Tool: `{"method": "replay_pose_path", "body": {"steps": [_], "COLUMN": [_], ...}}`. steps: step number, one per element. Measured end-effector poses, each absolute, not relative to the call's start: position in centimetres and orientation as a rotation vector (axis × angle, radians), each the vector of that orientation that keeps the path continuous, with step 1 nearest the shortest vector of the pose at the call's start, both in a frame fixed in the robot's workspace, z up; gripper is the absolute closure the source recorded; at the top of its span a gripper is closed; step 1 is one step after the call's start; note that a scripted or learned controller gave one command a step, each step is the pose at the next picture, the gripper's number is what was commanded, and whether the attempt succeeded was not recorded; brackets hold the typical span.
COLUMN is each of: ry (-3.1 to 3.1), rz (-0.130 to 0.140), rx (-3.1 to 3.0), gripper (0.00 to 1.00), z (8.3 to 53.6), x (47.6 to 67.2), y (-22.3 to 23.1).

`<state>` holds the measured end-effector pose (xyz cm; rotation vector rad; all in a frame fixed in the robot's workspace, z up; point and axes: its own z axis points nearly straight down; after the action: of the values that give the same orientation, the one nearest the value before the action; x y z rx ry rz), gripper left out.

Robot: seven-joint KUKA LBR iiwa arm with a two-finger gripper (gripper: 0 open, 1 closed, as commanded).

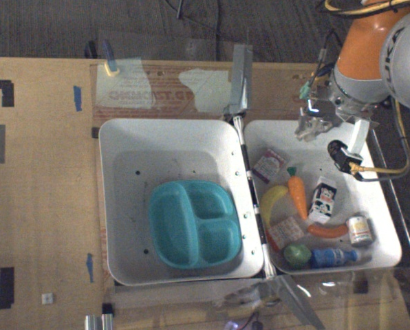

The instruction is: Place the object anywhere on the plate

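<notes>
A teal plate [192, 224] with three compartments lies in the left bin [122, 150], with nothing on it. The right bin [384, 205] holds several toy foods: an orange carrot [298, 193], a yellow banana [272, 201], a small milk carton [322, 199], a sausage [327, 231], a can [359, 229], a green lime [296, 254], a blue bottle [333, 257] and two snack packets [269, 164]. My gripper [312, 128] hangs above the back edge of the right bin, apart from all of these. I see nothing between its fingers.
A metal divider [240, 81] rises between the two bins at the back. A black cable end [340, 154] dangles beside the wrist over the right bin. Wooden bench with blue tape marks spreads to the left.
</notes>
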<state>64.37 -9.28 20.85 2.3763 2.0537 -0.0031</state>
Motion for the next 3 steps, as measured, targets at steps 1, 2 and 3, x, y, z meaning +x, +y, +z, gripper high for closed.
{"method": "replay_pose_path", "body": {"steps": [1,2,3], "ry": [2.446,2.321,2.449], "rz": [0.0,-0.001,0.0], "rx": [1.965,2.113,1.968], "gripper": [1.0,1.0,1.0], "z": [26.3,26.2,9.2], "x": [66.5,66.4,61.6], "y": [-15.1,-15.9,-17.5]}}
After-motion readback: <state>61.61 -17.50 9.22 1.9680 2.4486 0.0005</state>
